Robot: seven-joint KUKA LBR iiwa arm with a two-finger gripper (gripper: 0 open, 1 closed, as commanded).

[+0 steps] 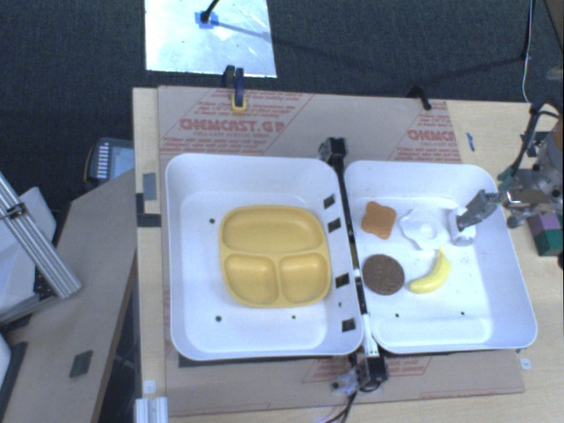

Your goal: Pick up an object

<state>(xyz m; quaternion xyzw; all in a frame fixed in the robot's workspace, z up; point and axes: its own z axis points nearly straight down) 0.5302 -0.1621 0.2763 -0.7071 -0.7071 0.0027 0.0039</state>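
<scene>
While the arm (538,179) leans in low from the right, its claw (465,221) hangs over the right bin (493,324), grip state impossible to tell. Just beside it lies a white egg (419,227), then a banana (432,274), toast (380,219), a brown cookie (383,274); a yellow tray (269,254) fills the left bin (189,236).

two white bins side by side on the desk (291,113). left bin (189,201) has a yellow divided tray (269,256) sitting in the middle. right bin (493,315) has an orange toast-looking piece (380,219), a brown round cookie thing (383,273), a banana (432,274) just beside it, and some white object (420,227). jaws (467,218) hang over the right bin's far right side, near that white object, not holding anything i can see.
</scene>
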